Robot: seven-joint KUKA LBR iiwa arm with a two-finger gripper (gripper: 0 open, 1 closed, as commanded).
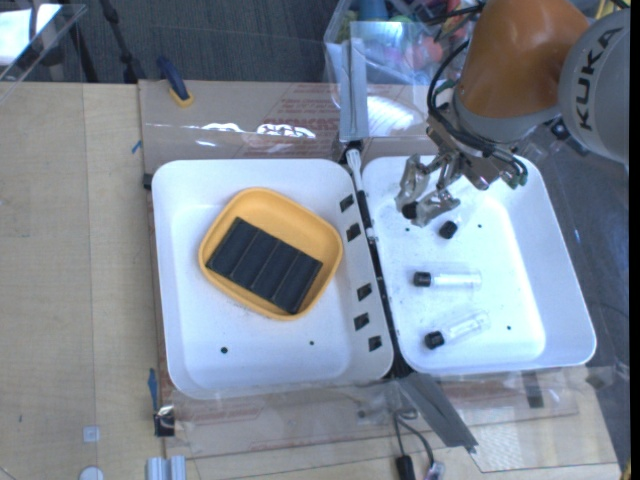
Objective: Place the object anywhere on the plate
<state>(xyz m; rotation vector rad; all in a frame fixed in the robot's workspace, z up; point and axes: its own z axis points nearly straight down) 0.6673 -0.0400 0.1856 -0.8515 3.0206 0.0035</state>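
The gripper (425,206) hovers low in the right bin (560,268) with fingers looking spread and probably holding nothing, a small black cap (447,230) just beside it, yellow plate (225,230) off left.

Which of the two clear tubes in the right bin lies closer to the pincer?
The upper tube, lying level with its black cap to the left. The other tube lies lower and tilted, farther from the pincer.
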